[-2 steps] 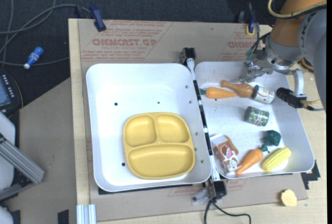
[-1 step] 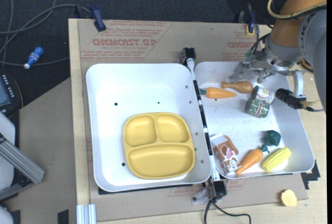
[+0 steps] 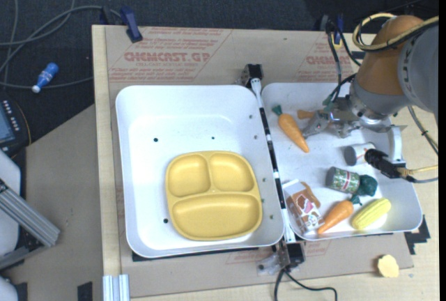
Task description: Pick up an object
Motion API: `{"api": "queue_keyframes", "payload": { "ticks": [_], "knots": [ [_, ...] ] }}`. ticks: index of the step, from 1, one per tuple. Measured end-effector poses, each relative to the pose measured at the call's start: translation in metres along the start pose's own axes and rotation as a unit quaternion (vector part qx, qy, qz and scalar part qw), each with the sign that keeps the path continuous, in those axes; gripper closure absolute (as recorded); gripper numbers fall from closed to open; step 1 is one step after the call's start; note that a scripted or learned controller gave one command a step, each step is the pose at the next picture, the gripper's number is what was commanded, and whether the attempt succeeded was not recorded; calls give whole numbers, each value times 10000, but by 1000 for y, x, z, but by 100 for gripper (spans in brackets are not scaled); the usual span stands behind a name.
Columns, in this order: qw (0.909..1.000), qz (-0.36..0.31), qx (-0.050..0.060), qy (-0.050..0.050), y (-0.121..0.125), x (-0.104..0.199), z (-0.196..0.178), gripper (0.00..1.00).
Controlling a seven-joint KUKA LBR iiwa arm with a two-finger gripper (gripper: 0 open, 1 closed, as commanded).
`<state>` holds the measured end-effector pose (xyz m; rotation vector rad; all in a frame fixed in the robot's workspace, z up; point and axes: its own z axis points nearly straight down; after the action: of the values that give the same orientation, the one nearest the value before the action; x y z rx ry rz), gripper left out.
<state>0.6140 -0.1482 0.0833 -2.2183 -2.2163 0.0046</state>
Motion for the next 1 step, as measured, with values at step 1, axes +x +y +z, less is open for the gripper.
{"api": "queue_keyframes", "payload": {
  "ticks": [1],
  "knots": [
    [10000,-24,27,1,50,-36,-2,0]
  ]
}}
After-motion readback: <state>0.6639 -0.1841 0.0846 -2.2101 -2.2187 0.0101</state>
